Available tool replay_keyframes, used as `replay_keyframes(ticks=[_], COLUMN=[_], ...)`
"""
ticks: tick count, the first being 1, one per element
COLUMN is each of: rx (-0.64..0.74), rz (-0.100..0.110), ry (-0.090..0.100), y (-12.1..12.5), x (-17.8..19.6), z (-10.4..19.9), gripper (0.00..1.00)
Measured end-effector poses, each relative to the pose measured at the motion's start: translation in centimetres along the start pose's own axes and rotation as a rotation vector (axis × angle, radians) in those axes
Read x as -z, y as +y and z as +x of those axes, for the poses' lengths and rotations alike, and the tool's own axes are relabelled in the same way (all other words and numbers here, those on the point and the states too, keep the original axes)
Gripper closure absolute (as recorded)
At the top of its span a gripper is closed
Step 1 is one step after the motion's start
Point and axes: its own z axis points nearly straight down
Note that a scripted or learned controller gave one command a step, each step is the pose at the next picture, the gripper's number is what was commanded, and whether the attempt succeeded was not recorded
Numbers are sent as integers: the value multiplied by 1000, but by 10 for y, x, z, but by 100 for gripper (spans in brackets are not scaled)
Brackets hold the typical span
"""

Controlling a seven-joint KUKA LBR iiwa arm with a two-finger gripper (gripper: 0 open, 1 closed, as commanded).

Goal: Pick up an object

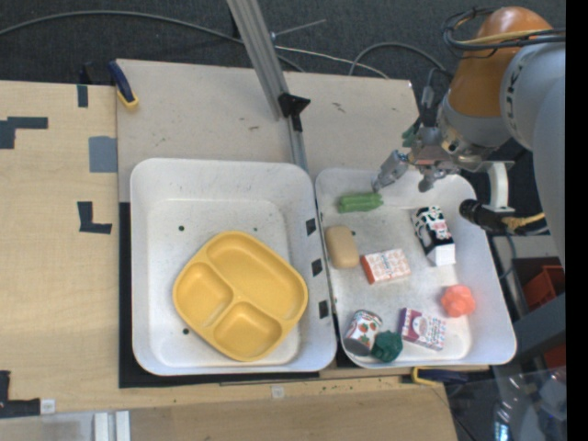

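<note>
My gripper (409,175) hangs over the back edge of the right bin (487,274), with its fingers spread apart and nothing between them. Just below and left of it lies a green oblong piece (358,203). Further into the bin sit a tan rounded piece (342,245), a red and white box (386,265) and a black and white carton (434,234). Toward the front are an orange lump (457,300), a purple and white box (424,328), a round can (364,330) and a dark green piece (388,345).
The left bin (156,200) holds a yellow divided plate (241,293). A slanted metal pole (266,62) ends at the back, between the two bins. The arm's grey body and orange band (501,53) fill the upper right. Cables trail across the dark floor behind the bench.
</note>
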Motion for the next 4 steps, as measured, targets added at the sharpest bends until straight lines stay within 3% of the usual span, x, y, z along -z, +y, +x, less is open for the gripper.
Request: replay_keyframes(ticks=[1,3,4], rx=[0,0,1], rz=[0,0,1], ry=[-1,-2,0], y=[0,-9,-9], x=[0,-107,-95], z=[0,7,8], gripper=[0,0,100])
